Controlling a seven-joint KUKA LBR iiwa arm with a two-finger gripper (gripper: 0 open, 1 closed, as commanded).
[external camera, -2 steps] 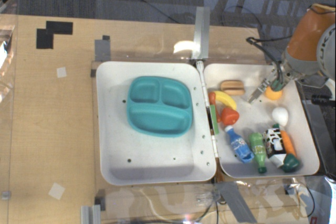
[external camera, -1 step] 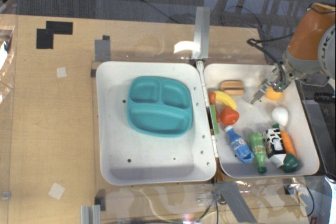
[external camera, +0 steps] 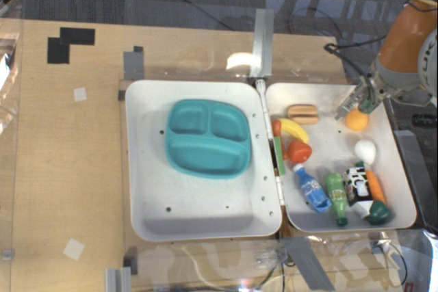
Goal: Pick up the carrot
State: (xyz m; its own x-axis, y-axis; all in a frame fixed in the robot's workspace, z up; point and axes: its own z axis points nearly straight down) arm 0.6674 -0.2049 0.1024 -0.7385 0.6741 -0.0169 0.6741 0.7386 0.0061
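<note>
1. Spanning the whole scene, the pale wooden bench point(external camera: 68, 167) carries two shallow white bins side by side, with the right-hand white bin point(external camera: 404, 167) serving as the landmark below.
2. Left of that bin, touching it along a shared edge, sits the left-hand white bin point(external camera: 147, 215), which holds a teal plastic divided tray point(external camera: 207, 139) near its middle.
3. Above the landmark bin's far right corner hangs the grey arm with its orange band point(external camera: 407, 34); its two-finger gripper point(external camera: 359, 102) sits low over the bin's far right part, just beside a round orange fruit point(external camera: 356, 121). I cannot tell how the fingers are set.
4. Against the landmark bin's near right wall lies the orange carrot with a dark green top point(external camera: 376, 196), running along that wall with the green end toward the near corner. It is well apart from the gripper.
5. Touching the carrot on its left is a black-and-white carton point(external camera: 356, 182); left again stand a green bottle point(external camera: 336, 196) and a blue bottle point(external camera: 311, 189).
6. Toward the landmark bin's left wall are a red pepper-like toy point(external camera: 298, 150) and a yellow banana point(external camera: 294, 128).
7. At the bin's far middle rests a hot-dog bun point(external camera: 302, 113).
8. A white egg point(external camera: 365, 150) lies between the orange fruit and the carton.
</note>
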